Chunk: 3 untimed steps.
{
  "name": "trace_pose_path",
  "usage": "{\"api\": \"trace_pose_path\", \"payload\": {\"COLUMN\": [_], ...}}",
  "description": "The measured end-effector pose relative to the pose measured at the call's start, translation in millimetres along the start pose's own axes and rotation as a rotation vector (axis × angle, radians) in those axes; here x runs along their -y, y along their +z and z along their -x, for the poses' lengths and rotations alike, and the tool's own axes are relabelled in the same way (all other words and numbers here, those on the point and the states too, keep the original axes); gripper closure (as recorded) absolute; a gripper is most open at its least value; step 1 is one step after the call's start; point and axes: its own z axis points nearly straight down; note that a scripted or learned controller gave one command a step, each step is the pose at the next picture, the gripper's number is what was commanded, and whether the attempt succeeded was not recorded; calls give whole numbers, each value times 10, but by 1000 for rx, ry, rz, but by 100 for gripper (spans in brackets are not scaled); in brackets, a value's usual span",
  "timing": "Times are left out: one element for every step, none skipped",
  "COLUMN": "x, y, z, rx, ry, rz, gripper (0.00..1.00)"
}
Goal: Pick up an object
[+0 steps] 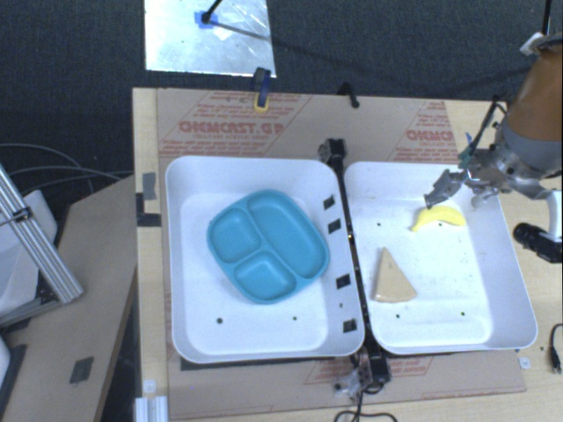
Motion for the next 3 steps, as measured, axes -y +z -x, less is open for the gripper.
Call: {"api": "trace_pose_path", "payload": {"x": [821, 781, -163], "y": [1449, 1293, 328], "z": [-667, -635, -1068], "rx": [-2, 0, 0], "ry": [1, 2, -9], "rz": [-5, 2, 18], "gripper": [0, 100, 100]}}
